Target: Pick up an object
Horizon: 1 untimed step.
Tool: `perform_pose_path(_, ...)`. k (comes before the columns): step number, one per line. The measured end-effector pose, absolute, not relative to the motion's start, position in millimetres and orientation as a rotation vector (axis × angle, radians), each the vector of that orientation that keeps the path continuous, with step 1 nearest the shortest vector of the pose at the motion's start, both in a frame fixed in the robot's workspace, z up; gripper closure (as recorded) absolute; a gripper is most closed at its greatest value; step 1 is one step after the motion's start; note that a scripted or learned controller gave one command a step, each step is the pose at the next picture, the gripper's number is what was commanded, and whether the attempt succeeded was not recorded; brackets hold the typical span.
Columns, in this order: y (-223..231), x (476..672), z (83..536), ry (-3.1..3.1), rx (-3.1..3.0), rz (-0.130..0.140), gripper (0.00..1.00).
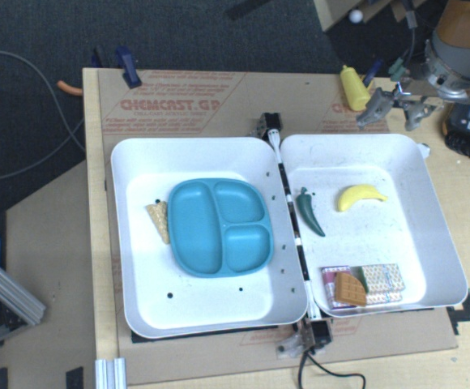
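Note:
In the right bin (429, 209) a yellow banana (360, 196) lies near the middle. A dark green chili pepper (308, 212) rests against that bin's left wall. A packet of crackers and snacks (363, 285) sits at the bin's front edge. The left bin (138, 274) holds a blue divided plate (220, 225) with a tan cracker piece (160, 220) at its left side. My gripper (394, 109) hangs above the bench behind the right bin's far edge, open, with nothing between its fingers.
A yellow bottle-like object (352, 88) lies on the cardboard behind the right bin, just left of the gripper. A blue clamp (127, 66) grips the board's far left corner. Black clips (271, 125) join the bins at the middle seam.

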<state>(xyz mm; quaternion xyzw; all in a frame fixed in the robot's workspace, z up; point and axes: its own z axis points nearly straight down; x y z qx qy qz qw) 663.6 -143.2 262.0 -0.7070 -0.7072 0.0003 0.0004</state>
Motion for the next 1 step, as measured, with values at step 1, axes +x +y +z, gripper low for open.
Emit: perform_pose_path(1, -113.7, 623.7, 151.6, -2.22, -2.22, 0.002, 0.0)
